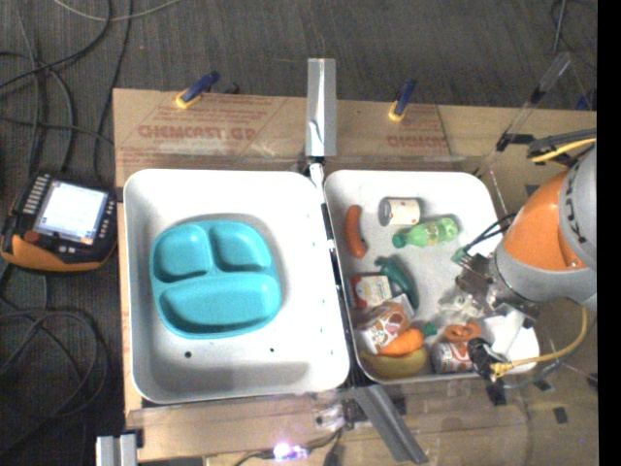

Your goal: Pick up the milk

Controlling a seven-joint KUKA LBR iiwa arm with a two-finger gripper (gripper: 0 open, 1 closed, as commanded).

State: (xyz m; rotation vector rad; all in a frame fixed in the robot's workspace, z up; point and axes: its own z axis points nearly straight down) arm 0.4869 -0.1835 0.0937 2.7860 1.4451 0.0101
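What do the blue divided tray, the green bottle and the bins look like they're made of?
The blue divided tray looks like moulded plastic with a smooth matte finish: uniform turquoise, rounded compartments. The green bottle seems translucent plastic; light passes through its body. The left bin and right bin look like thin formed white plastic with rounded corners and a soft sheen, though painted metal can't be ruled out.

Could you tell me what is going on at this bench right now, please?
A grey and orange robot arm reaches in from the right over the right bin, which holds a jumble of toy groceries: a hot dog, a green bottle, a small white can, a banana and a carrot. Its wrist hangs above that bin's right side. The left bin holds a blue divided tray. I cannot see anything gripped yet.
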